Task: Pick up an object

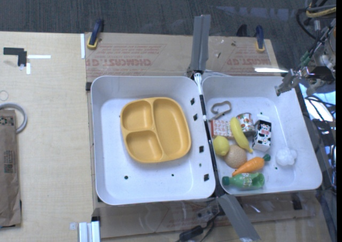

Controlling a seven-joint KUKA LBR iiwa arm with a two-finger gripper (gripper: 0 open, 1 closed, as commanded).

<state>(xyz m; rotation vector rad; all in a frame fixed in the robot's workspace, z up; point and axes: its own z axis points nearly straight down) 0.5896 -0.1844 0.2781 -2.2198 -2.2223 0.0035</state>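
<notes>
The right bin [299, 129] holds a cluster of small objects. A grey carabiner [220, 110] lies at the top, with a red and white packet [220, 127] below it. A banana [240, 134] lies slanted beside a small can [246, 122] and a black and white carton [262, 133]. Lower down are a lemon [220, 145], a brown round fruit [235, 156], a carrot [249, 165], a green bottle [244, 181] and a white fluffy ball [286, 156]. My gripper [291, 79] hangs above the bin's upper right corner, apart from all the objects.
The left bin [107, 145] holds a yellow divided plate [155, 129]. A grey divider post [201, 43] stands behind the seam between the bins. Cables and arm parts [320, 11] crowd the upper right. A brown paper bag [8, 166] lies at the far left.
</notes>
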